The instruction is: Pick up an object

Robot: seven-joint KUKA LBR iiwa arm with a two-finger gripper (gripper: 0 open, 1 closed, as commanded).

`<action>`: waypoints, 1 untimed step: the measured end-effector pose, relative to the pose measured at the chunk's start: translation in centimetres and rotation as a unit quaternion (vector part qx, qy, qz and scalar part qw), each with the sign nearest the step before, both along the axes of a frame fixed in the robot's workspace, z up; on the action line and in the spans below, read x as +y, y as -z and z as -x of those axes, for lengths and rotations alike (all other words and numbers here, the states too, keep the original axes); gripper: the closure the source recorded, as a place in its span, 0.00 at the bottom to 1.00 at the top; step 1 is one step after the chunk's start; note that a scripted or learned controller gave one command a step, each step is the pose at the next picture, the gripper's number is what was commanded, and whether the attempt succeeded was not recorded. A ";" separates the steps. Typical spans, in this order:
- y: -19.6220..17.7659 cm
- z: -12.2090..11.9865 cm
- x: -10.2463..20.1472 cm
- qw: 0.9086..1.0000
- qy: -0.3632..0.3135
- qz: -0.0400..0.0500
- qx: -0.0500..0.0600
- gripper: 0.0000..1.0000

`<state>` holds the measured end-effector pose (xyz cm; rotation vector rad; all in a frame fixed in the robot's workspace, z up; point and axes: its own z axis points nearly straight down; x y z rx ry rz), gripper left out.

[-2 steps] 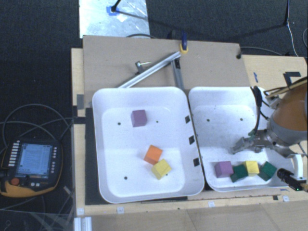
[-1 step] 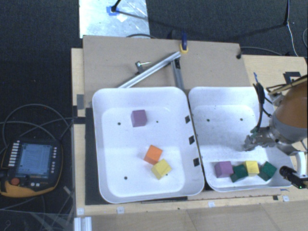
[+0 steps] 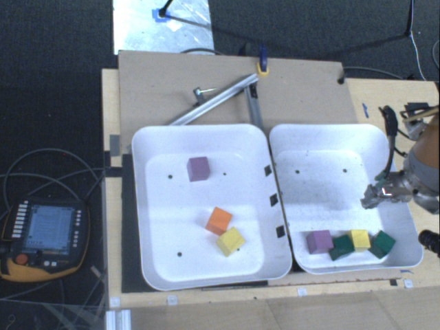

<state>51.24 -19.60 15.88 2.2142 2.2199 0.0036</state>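
The gripper [image 3: 377, 194], its grasp state not discernible, is seen above the right bin [image 3: 330, 135], with the yellow block [image 3: 360, 238] lying just below it, toward the bin's near wall.

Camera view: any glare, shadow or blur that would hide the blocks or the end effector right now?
Camera view: lighting is even and soft. The white bins are bright but not blown out. The purple block, orange block and yellow block read clearly, with faint shadows. The foil sheet at top glares. The end effector at the right edge is small and slightly blurred.
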 end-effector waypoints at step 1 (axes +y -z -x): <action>-5.6 0.0 1.0 1.000 -0.002 0.000 -0.001 1.00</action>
